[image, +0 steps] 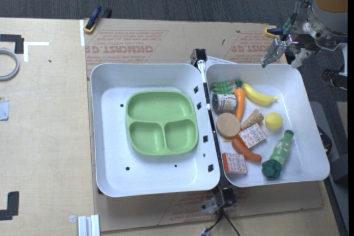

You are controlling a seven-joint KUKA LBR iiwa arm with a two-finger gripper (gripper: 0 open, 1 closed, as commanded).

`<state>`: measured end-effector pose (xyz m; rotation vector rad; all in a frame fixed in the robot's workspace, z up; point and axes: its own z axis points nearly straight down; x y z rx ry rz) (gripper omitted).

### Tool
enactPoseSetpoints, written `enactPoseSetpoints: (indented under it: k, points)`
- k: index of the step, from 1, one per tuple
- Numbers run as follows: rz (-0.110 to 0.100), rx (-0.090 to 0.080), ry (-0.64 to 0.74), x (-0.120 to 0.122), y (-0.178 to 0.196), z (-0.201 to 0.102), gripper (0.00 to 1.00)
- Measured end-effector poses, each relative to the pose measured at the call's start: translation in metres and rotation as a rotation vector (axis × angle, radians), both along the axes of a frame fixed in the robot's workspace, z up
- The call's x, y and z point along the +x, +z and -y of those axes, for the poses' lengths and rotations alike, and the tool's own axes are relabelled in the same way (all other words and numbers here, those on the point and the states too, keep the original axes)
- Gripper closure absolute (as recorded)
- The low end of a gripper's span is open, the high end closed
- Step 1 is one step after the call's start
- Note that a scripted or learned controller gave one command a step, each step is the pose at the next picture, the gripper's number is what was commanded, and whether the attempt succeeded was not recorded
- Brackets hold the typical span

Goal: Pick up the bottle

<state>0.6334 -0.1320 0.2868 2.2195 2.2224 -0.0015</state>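
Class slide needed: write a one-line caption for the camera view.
Gripper hovers above the right bin's far edge; the green bottle lies among toy food, green divided plate in the left bin.

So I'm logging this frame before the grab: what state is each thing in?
Bottle: lying on its side in the right bin, untouched.
Can: lying on its side.
Banana: lying flat.
Green tray: right way up in the left bin.
Gripper: open, above the right bin's far rim, holding nothing.

Robot lab: cardboard-covered bench (50,135) with tape marks at frame left, two white bins (105,135), toy food (243,124).
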Motion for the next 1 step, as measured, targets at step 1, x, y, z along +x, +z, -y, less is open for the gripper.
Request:
enactPoseSetpoints:
  k: [1]
  points:
    - [0.0, -0.001, 0.003, 0.0004, 0.0096, 0.0003, 1.0]
